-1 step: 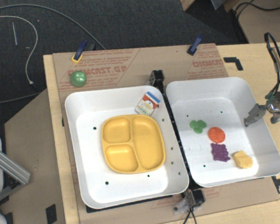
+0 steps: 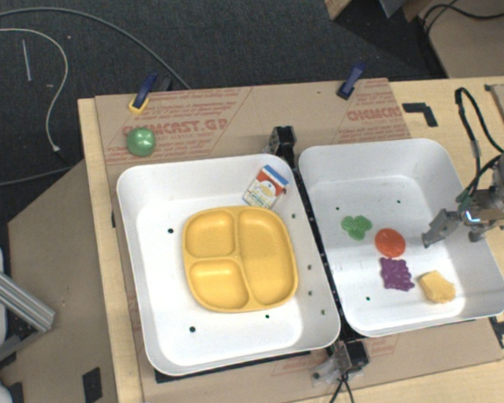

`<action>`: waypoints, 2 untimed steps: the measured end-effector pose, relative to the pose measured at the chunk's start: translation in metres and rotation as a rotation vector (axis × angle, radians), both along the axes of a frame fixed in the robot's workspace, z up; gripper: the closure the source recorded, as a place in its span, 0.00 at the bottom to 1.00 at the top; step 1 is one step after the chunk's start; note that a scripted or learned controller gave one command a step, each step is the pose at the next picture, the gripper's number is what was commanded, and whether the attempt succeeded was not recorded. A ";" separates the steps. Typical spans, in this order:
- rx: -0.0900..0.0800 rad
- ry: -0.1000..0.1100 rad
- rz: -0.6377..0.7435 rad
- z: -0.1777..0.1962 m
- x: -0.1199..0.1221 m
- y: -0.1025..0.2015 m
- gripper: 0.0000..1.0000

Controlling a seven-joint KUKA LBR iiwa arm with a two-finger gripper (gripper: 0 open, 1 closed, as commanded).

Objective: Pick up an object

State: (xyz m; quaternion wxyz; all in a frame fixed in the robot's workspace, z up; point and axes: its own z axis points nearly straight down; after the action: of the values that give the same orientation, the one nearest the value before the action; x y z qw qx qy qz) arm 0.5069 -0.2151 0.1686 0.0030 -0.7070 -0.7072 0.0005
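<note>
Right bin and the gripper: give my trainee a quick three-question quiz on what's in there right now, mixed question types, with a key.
1. True or false: the gripper hangs over the right bin.
2. Which item lies closest to the gripper? A) green toy B) orange-red toy C) small carton
3. Fill in: the yellow divided plate sits in the ____ bin.

Key: 1 true. 2 B; the purple grapes and yellow piece lie farther toward the bin's front rim. 3 left, with the carton by the plate's far edge.

Pincer (image 2: 437, 229) over right bin (image 2: 424, 162) near tomato (image 2: 391, 243)
</note>
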 end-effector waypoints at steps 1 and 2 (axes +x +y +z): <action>0.001 0.002 0.001 -0.058 0.005 0.008 0.00; -0.001 -0.003 -0.001 -0.084 0.006 0.008 0.00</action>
State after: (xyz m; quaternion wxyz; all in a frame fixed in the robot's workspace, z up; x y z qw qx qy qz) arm 0.5130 -0.2069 0.0849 0.0014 -0.7074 -0.7069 -0.0002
